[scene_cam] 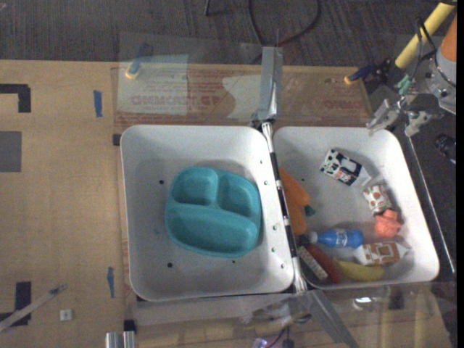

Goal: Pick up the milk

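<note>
Nearest the camera, along the front wall of the right-hand shallow white plastic bin [424,263], lie a yellow banana [359,270], a dark red sausage-shaped toy [322,262], a small orange-and-white carton [382,252] and a blue-and-white bottle lying on its side [337,238]; a little further back sit a salmon-pink lump [388,225], a small red-and-white box [375,198] and an orange carrot-shaped piece [293,192] against the divider; beyond these, in the bin's far half and lying flat on bare floor, is the black-and-white cow-patterned milk carton [341,167], apart from its neighbours; the left-hand white bin [138,194] bears a teal moulded plastic divided plate [214,211]; farthest off, above and outside the right bin's far right corner, hangs the grey two-finger gripper [397,117], its fingers spread apart and holding nothing; I judge the task to be at the approach step, nothing grasped yet; the milk lies toward the camera and to the left of the jaws, inside the bin and lower; the next move seemingly calls for travel over the rim to a spot above the carton, a wrist turn to match its slant, then descent.
</note>
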You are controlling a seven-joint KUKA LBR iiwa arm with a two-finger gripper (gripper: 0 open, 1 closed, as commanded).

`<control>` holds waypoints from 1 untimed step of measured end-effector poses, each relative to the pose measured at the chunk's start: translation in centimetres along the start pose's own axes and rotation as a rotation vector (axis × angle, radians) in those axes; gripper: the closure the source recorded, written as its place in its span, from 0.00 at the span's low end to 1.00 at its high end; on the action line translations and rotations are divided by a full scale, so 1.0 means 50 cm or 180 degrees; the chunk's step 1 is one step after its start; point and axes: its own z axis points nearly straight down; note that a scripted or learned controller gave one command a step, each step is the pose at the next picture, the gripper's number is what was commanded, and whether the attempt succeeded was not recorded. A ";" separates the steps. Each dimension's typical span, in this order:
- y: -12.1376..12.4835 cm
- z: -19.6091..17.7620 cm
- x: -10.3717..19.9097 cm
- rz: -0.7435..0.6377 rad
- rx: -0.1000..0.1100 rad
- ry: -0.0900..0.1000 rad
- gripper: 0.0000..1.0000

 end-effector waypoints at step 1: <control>0.044 0.190 0.030 -0.0350 0.0003 0.0000 0.00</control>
